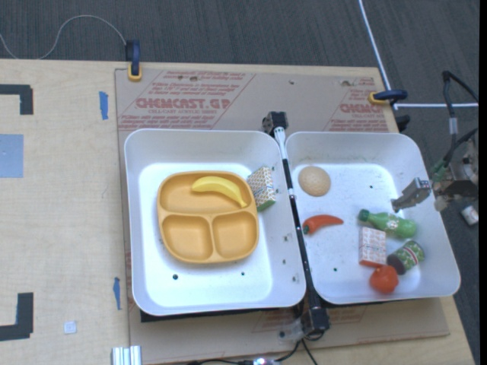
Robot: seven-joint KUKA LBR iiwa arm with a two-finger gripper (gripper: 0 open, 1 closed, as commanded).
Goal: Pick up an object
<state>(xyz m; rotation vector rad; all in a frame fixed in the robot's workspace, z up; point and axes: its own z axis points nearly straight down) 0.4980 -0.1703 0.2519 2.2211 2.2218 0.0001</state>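
Arm: little of the arm appeared in the camera view; it entered at the 3 o'clock edge, with dark cabling and fittings beside the right-hand bin's outer rim.

Gripper: the grey two-finger gripper (412,194) sat over the 3 o'clock side of the right-hand shallow white bin (344,152), pointing inward toward 8 o'clock. Whether it was spread or closed could not be told; nothing was seen between its tips.

Nearest object: the green plastic bottle (389,223) lay on its side just beside the gripper, at its 7 o'clock, not visibly in contact.

Other right-bin contents: a beige round egg-like ball (313,180) lay at 11 o'clock; a red toy chilli pepper (323,222) at 9 o'clock near the dividing wall; a small white and red printed carton (372,245) near centre, toward 5 o'clock; a small green-labelled can (408,257) just beside the carton; a red toy tomato (385,280) at 5 o'clock, near the can.

Left bin: the left-hand shallow white bin (152,154) held an orange three-compartment plastic plate (207,238). A yellow toy banana (221,188) lay in the plate's 12 o'clock compartment. A small patterned box (262,186) stood tilted, touching the plate's rim at 2 o'clock.
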